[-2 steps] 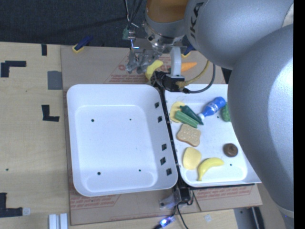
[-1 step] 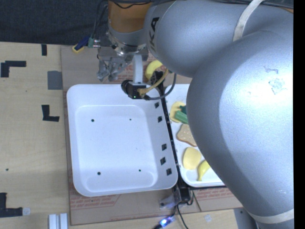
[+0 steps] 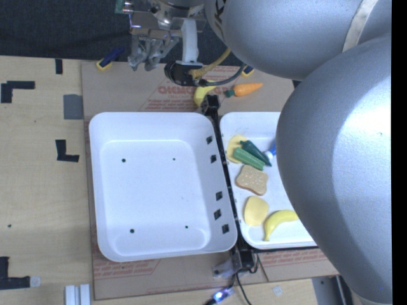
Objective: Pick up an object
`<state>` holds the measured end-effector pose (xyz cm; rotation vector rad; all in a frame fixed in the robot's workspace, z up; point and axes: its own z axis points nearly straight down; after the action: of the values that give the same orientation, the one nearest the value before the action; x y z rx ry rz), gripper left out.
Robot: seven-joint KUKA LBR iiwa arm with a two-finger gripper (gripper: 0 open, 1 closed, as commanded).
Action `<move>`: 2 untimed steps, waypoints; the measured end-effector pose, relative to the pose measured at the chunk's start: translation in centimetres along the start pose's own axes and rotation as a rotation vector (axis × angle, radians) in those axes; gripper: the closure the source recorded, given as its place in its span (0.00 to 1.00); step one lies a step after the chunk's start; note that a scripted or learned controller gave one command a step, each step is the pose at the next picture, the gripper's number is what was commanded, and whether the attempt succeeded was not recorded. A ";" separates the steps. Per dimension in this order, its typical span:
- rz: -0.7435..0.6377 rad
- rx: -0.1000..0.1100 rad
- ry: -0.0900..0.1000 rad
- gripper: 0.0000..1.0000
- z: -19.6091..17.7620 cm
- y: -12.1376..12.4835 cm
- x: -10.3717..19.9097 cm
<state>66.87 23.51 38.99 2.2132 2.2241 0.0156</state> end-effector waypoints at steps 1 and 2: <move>0.000 -0.008 0.002 1.00 -15.7 -1.3 -0.1; 0.008 0.026 -0.011 1.00 -0.1 -0.1 -4.3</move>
<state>66.78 19.24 39.11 2.2297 2.2218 -0.0257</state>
